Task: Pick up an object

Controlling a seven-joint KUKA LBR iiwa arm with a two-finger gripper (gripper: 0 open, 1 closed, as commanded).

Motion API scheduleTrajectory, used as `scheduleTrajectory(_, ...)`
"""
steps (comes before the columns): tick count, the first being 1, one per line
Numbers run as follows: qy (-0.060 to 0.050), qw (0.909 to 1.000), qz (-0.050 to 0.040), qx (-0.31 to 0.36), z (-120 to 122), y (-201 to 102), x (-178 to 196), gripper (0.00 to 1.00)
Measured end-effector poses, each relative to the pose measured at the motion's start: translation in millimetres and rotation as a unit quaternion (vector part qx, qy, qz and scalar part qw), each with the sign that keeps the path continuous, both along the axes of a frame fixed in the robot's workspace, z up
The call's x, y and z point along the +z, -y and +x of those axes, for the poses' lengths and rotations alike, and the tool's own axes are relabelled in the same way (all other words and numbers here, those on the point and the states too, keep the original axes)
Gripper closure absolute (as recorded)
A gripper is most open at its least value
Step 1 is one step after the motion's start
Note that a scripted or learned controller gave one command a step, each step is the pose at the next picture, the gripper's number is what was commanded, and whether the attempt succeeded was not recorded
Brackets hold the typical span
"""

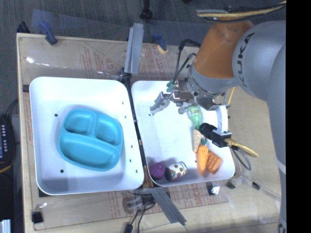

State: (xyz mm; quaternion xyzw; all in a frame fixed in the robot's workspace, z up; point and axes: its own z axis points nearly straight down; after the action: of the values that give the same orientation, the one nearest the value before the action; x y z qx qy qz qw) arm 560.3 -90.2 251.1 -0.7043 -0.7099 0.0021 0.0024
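My gripper (170,106) hangs over the upper middle of the right bin (160,140), open, with nothing between its fingers. One grey finger (157,104) points left toward the bin's divider. Just right of the gripper lies a green object (194,115), partly under the wrist. Along the bin's right side below it are a cream piece (196,141), an orange carrot (202,160) and an orange-brown piece (214,163). At the bin's near edge sit a purple object (157,170) and a small patterned can (177,170).
The left bin (43,96) holds a blue divided tray (91,139). A black part (213,133) with a yellow piece (244,150) sticks out over the right bin's right rim. The grey arm (252,57) covers the upper right.
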Motion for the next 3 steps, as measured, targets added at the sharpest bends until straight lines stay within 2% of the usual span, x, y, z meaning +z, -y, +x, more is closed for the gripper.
scheduleTrajectory(1,0.0,1.0,-0.0001,-0.001,-24.0,7.3,-87.6,0.0)
scheduleTrajectory(2,0.009,0.9999,-0.0081,-0.007,-82.4,24.9,-156.6,0.0)
scheduleTrajectory(3,0.001,1.0,0.0003,-0.001,-21.0,30.4,-160.0,0.0)
